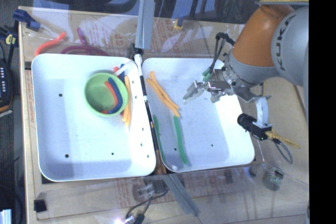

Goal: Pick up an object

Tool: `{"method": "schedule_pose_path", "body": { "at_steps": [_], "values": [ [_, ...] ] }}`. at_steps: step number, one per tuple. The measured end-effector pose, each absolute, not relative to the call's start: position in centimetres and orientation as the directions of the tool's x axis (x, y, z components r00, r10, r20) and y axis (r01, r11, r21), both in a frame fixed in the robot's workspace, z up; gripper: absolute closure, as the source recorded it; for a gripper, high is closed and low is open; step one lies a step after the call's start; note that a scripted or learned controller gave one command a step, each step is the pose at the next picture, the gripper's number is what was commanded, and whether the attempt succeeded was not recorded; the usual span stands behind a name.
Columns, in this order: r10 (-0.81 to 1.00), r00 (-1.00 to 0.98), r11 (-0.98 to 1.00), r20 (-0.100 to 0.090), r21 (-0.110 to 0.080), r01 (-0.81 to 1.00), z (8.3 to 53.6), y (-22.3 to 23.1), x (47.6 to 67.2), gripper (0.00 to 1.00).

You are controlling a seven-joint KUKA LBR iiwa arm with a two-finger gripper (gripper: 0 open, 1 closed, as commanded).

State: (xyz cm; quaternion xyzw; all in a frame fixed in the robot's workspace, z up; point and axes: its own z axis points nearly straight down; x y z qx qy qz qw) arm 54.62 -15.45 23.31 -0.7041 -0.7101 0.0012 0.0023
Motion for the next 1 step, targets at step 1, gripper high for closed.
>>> {"method": "schedule_pose_path", "body": {
  "at_steps": [1],
  "values": [
    [0.998, -0.064, 0.064, 0.0, -0.006, 0.998, 11.0, -12.21, 57.32, 0.0]
  ]
}}
